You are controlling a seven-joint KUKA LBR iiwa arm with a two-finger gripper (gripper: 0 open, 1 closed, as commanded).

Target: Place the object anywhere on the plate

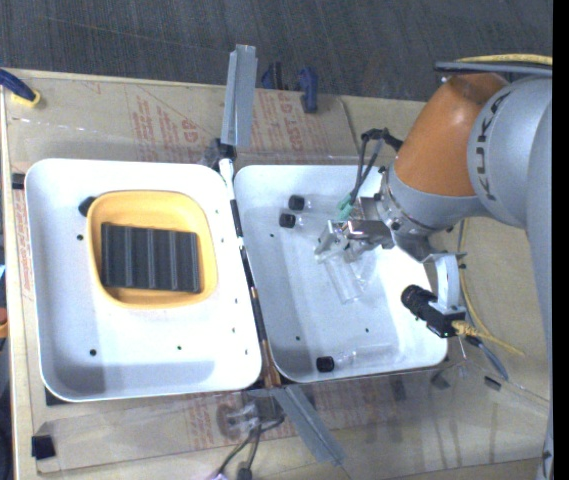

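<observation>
Plainly, the gripper (342,243) hangs over the right bin (274,318) at a clear, hard-to-see object (349,283), its closure impossible to tell, well apart from the yellow plate (149,206) in the left bin (64,358), so a grab could slip.

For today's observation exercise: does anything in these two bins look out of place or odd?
The yellow plate in the left bin carries a dark ribbed block. A clear object, hard to make out, lies in the right bin below the hand.

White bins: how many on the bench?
2. The left bin holds the yellow plate; the right bin lies beside it, under the gripper.
</observation>
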